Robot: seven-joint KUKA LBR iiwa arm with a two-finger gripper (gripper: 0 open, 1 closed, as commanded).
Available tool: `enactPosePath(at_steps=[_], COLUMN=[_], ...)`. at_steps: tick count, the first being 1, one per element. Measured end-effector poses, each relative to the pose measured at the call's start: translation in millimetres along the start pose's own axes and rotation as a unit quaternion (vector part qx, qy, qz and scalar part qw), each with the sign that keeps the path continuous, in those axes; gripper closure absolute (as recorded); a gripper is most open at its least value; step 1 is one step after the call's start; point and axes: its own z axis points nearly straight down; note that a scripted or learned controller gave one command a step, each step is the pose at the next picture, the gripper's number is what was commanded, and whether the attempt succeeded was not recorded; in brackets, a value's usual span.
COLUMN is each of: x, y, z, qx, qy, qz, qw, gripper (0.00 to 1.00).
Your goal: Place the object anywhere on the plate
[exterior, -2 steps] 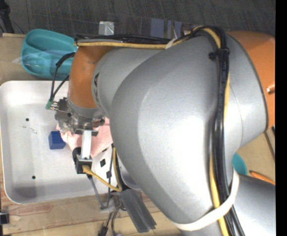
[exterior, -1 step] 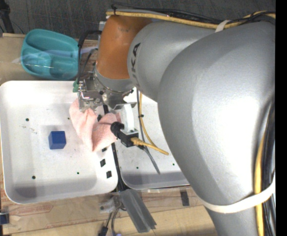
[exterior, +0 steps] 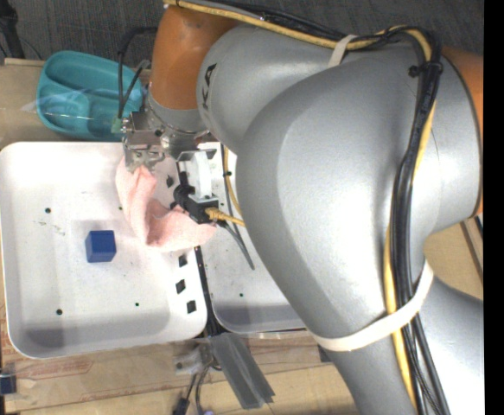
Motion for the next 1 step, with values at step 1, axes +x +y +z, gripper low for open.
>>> enactPosePath(at_steps=[1], x=[-2.6], y=[3.2], z=[-17.3], qx=[-0.001], qy=[0.0], qz=[0.017], qw=[0.9999], gripper=[1.0])
